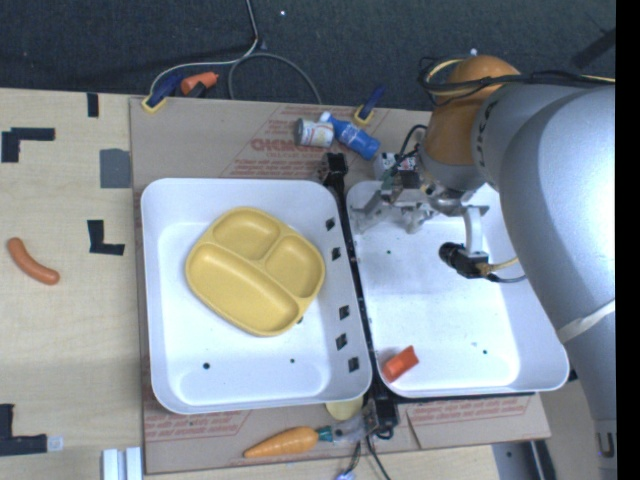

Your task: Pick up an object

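A small orange-red block (400, 363) lies near the front left corner of the right bin (500, 368). In the left bin (165, 368) rests a yellow divided plate (257, 268). My gripper (385, 203) hovers low over the back left part of the right bin, close to the divider between the bins. It is far from the orange-red block, and nothing shows between its tips. The grey arm with its orange band comes in from the right and covers the right bin's back right corner.
Outside the bins, a toy carrot (285, 441) lies at the front edge and a toy sausage (33, 261) at the far left. A blue and white bottle (338, 133) lies behind the bins. Clamps and cables run along the cardboard's back edge.
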You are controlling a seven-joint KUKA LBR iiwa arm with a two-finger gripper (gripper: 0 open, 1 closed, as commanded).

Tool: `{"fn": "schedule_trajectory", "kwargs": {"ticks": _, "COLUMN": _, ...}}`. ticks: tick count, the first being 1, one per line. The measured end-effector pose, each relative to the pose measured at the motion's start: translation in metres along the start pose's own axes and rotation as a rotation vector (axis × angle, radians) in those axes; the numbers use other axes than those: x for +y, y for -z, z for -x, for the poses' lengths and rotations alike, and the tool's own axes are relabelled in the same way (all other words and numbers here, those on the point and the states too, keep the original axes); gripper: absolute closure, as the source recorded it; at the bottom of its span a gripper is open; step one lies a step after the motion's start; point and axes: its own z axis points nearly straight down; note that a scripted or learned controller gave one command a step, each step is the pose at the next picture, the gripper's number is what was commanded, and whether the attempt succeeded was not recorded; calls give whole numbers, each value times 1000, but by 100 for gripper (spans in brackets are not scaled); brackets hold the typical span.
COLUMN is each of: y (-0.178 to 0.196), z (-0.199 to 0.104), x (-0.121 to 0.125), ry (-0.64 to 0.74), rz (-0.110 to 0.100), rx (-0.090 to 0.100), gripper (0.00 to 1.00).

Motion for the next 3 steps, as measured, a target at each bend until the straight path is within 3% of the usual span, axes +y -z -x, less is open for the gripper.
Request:
{"fn": "schedule_trajectory", "kwargs": {"ticks": 1, "y": 1, "z": 8, "x": 1, "ry": 1, "rz": 2, "rx": 1, "gripper": 0}}
{"fn": "schedule_trajectory", "kwargs": {"ticks": 2, "y": 11, "z": 7, "x": 1, "ry": 2, "rz": 2, "rx": 0, "gripper": 100}}
{"fn": "schedule_trajectory", "kwargs": {"ticks": 3, "y": 11, "z": 7, "x": 1, "ry": 2, "rz": 2, "rx": 0, "gripper": 0}}
